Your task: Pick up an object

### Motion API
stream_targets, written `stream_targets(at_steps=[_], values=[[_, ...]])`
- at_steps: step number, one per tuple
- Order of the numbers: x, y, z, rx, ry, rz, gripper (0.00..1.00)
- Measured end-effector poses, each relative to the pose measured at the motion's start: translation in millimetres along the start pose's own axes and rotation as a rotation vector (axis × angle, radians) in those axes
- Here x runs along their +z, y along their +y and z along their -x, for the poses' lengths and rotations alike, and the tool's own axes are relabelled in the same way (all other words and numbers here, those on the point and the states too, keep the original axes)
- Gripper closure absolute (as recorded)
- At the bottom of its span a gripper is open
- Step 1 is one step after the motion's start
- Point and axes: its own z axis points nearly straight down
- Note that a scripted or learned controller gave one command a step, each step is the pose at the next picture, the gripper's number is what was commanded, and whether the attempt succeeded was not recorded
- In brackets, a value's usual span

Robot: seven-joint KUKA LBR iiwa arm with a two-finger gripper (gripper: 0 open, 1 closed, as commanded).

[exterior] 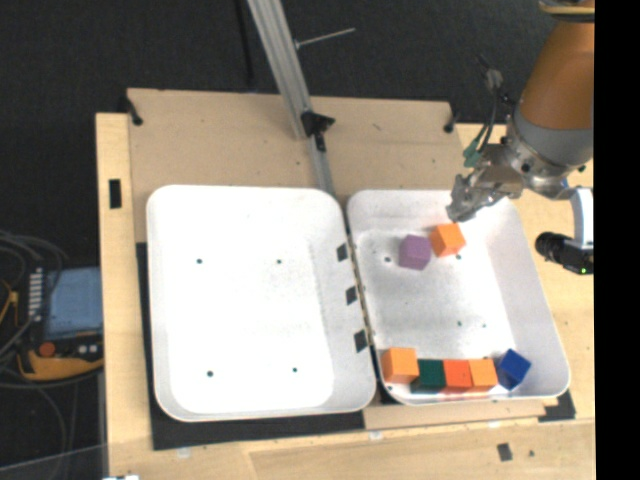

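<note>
Your claw hangs just above the orange block; I can't tell its state. The block looks light and hard, so pinch its flat sides.

Robotics lab test cell. Plywood bench on dark floor, two shallow white bins side by side, grey-and-orange industrial arm at right. Metal camera pole rising at far side. Cables and blue electronics box at left.
</note>
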Motion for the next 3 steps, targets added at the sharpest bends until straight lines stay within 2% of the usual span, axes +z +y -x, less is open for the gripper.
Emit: stream_targets(at_steps=[1, 2, 3], values=[[-2.0, 1.5, -53.7, 0.000, 0.001, -0.001, 1.00], [19.5, 4.5, -103.1, 0.001, 0.000, -0.003, 1.00], [23.1, 14.0, -154.6, 0.000, 0.000, 0.001, 1.00]])
